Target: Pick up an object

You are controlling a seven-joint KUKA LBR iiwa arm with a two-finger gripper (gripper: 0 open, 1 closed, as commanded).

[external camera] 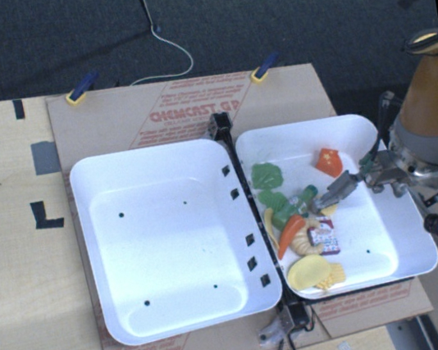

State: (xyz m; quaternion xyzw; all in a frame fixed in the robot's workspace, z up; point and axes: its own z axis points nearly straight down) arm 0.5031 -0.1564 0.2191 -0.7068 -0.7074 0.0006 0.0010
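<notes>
Toys lay heaped in the right bin (383,263) against the divider (245,207): a carrot (290,235), green leaves (266,175), a small purple box (323,236), with an orange block (328,162) well apart from it. The tool (314,205) hung just above the carrot; whether it was open or closed, I could not tell. These pieces looked light, stiff and slick, and the carrot's narrow middle seemed the surest place to pinch.

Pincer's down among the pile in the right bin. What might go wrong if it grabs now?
1. The pincer sits where the carrot, green toys and small packet crowd together, so it may catch two items or none.
2. The pile hugs the divider; a nudge might wedge items against it.
</notes>
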